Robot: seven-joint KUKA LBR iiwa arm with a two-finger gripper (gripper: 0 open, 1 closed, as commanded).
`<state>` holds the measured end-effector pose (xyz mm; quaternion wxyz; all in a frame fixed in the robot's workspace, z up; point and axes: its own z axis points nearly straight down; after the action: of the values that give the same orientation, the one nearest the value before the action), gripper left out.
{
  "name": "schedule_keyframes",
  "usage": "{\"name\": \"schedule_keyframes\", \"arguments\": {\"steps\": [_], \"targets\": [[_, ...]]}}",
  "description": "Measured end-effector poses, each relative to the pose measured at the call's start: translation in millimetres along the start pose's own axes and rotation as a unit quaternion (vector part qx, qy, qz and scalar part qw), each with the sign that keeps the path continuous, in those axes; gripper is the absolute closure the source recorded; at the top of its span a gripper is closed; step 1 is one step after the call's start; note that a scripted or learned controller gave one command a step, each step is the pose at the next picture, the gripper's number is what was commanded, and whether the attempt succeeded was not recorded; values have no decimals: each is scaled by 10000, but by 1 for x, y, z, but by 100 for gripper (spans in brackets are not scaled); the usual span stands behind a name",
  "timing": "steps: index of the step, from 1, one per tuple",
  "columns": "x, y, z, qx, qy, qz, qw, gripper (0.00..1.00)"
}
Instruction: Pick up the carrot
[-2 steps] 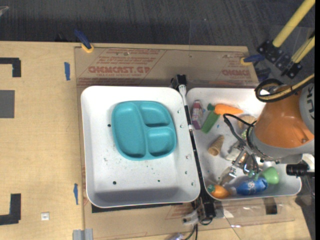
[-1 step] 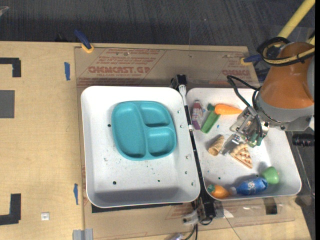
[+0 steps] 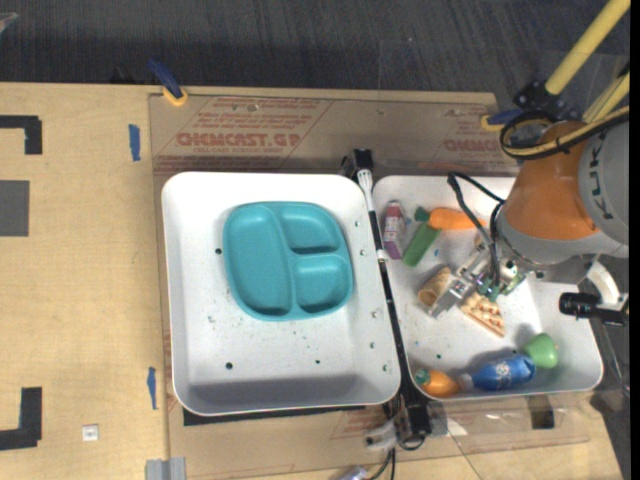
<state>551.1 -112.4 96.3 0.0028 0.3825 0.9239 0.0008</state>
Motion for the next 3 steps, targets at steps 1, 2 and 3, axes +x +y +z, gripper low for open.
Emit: {"name": "schedule_keyframes", "arguments": {"steps": [1,2,3], "targets": [[-58,11,7,-19,-33,-302,9995,0],[-110,33,9,102,212,23,9997,0],[-86,48,9,113,29,1163,9931,0]]}}
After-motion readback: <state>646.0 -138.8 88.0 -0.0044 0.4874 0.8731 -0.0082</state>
